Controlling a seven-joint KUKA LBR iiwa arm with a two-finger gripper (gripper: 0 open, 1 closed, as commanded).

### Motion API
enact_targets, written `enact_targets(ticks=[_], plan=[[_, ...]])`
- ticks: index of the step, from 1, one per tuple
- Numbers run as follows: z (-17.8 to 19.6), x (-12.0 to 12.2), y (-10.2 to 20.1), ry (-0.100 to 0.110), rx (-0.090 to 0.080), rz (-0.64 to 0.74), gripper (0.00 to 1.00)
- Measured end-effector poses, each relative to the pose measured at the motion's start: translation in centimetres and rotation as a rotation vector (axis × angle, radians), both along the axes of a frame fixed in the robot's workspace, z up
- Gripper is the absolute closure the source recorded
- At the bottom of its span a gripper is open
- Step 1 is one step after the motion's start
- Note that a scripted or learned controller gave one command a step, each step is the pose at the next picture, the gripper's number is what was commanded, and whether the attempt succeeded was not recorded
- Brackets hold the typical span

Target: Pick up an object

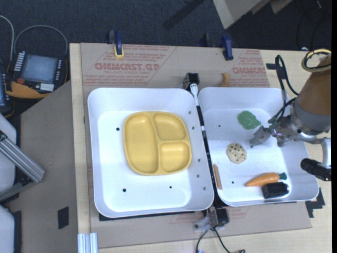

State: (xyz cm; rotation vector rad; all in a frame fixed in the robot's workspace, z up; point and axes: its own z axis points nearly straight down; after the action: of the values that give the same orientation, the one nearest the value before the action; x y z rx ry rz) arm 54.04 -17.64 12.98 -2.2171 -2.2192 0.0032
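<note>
Camera view, slanted from above: a brown board tabletop (158,59) printed with faded red lettering carried two shallow white bins side by side, with two blue clamps (117,40) gripping its far edge. Around it lay dark carpeted floor (105,7); a handheld control pendant (37,67) with a grey screen rested at the left, and a beige metal frame (247,1) crossed the upper right corner.

Left bin (105,194): smooth moulded plastic with rounded corners, holding a glossy yellow divided plate (157,142) of three compartments, lying flat near the bin's middle.

Right bin (221,109): same make, touching the left bin along a dark seam. It held a crinkled green leafy piece (247,119) toward the far side, a round pale cookie (236,153) with dark specks near the centre, and, along the near edge, an orange carrot-shaped toy (263,179) with a green tip, lying just beside a matte black block (275,190).

Arm (318,96): grey, with an orange-brown band, reaching in from the right over the right bin. The pincer (261,136) hung low between the green piece and the cookie, its grey metal fingers (258,139) slightly parted, nothing visible between them. All four objects lay loose on the bin floor, apart from the fingers.
</note>
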Motion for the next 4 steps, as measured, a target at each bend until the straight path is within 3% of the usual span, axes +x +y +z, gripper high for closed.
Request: enact_targets(ticks=[1,2,4], plan=[[-4.5,0.1,-0.1,-0.007,-0.003,-0.002,0.00],[-3.5,0.1,0.0,-0.007,-0.003,-0.001,1.00],[7.4,1.4,-0.9,-0.011,-0.005,0.000,1.00]])
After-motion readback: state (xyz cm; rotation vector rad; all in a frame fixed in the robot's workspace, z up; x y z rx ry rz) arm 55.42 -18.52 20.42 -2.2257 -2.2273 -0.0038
